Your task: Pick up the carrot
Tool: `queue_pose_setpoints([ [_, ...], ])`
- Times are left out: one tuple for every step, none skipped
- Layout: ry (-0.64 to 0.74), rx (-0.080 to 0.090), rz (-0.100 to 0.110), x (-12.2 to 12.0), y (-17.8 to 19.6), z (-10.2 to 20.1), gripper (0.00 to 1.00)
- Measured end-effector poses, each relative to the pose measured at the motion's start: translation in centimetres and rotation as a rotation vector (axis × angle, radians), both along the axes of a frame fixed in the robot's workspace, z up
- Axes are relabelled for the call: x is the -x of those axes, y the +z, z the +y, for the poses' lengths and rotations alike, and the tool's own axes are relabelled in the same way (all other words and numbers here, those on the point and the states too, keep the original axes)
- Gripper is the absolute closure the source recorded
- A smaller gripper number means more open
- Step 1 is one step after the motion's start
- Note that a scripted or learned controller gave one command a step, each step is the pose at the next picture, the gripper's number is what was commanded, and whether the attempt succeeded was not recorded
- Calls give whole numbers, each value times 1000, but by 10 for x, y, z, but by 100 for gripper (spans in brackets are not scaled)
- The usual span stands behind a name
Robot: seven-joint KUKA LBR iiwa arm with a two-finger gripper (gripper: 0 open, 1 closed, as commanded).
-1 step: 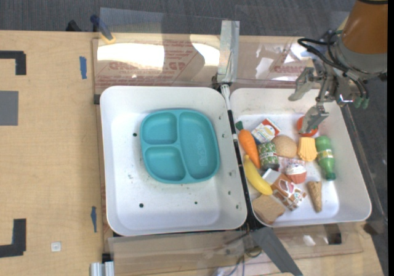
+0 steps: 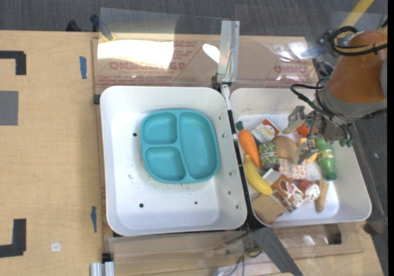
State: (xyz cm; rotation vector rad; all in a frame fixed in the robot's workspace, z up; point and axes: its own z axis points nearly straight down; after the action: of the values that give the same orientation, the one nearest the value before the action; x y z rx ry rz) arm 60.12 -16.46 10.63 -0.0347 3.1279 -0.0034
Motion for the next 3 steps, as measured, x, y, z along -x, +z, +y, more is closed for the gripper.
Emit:
queue_pose_setpoints([
  [-265,-1,-11,-12,-11,41,0],
  [-473,-6,13,18,8,67,0],
  [-467,-5,-13,-33,-1,69,0],
])
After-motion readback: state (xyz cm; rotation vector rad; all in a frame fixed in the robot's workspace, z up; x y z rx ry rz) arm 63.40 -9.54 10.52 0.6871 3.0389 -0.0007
